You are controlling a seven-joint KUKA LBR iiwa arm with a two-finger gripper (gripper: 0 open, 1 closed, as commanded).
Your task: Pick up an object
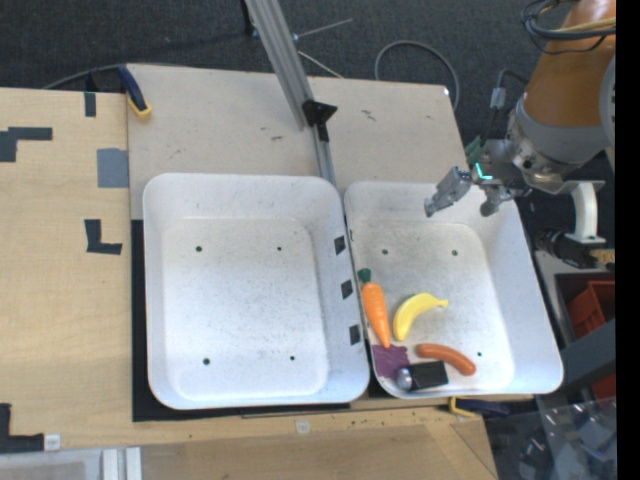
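Observation:
The right bin (500, 268) holds its objects near its front left corner. An orange carrot (375, 311) lies along the left wall, with a yellow banana (416, 314) beside it. In front of them lie a red-orange sausage (445, 358), a purple piece (390, 358) and a black block (428, 375) with a small silver ball (404, 377) next to it. My gripper (468, 199) hangs over the bin's far right part, well behind the objects. Its fingers (444, 194) are spread open with nothing between them.
The left bin (240, 288) stands beside the right one, sharing a middle rim. A grey metal post (290, 68) slants down to the far end of that rim. The arm's orange band (565, 63) is at the upper right.

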